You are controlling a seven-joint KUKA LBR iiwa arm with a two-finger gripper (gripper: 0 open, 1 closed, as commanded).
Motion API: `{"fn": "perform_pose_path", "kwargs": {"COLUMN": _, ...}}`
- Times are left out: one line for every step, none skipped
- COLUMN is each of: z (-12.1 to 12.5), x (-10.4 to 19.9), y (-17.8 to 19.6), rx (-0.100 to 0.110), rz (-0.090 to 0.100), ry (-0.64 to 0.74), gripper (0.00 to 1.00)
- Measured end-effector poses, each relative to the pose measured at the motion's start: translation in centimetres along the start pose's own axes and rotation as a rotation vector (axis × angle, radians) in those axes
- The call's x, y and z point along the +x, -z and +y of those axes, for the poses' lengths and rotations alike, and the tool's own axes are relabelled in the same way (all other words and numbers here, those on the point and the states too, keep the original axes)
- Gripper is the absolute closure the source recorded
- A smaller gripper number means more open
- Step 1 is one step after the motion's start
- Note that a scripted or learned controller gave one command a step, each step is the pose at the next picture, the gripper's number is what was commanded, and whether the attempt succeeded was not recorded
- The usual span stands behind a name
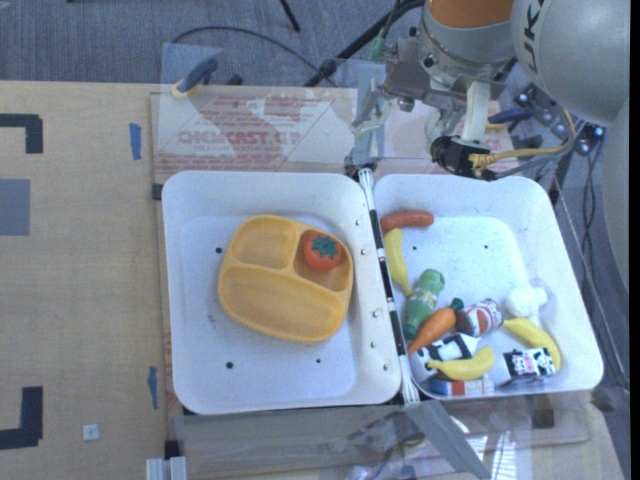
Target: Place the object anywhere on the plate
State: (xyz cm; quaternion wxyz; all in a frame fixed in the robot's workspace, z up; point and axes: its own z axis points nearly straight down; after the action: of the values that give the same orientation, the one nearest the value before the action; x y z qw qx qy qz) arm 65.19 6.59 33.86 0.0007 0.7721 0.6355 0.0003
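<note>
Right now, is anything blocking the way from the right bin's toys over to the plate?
Nothing visible does, beyond the two bins' rims meeting between them. The plate lies in the left bin with a tomato in its small compartment; its other compartments are bare. The gripper hangs above the bins' far edge.

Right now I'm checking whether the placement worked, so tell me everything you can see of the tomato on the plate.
The tomato is a small, round, red-orange toy with a green stem cap on top, plastic by its look. It sits upright in the small upper right compartment of the yellow divided plate, which lies in the left bin. It touches only the plate. The gripper hangs apart from it, above the bins' far edge.
</note>
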Motion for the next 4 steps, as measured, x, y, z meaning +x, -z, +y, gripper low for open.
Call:
{"fn": "perform_pose_path", "kwargs": {"z": 1.5, "x": -4.6, "y": 3.8, "rx": -0.002, "rz": 0.0, "ry": -0.137, "gripper": 0.0}}
{"fn": "perform_pose_path", "kwargs": {"z": 0.5, "x": -8.4, "y": 3.7, "rx": 0.004, "rz": -0.001, "ry": -0.006, "gripper": 0.0}}
{"fn": "perform_pose_path", "kwargs": {"z": 3.6, "x": -10.8, "y": 0.7, "rx": 0.001, "rz": -0.001, "ry": -0.182, "gripper": 0.0}}
{"fn": "perform_pose_path", "kwargs": {"z": 4.2, "x": -13.3, "y": 3.2, "rx": -0.002, "rz": 0.0, "ry": -0.435, "gripper": 0.0}}
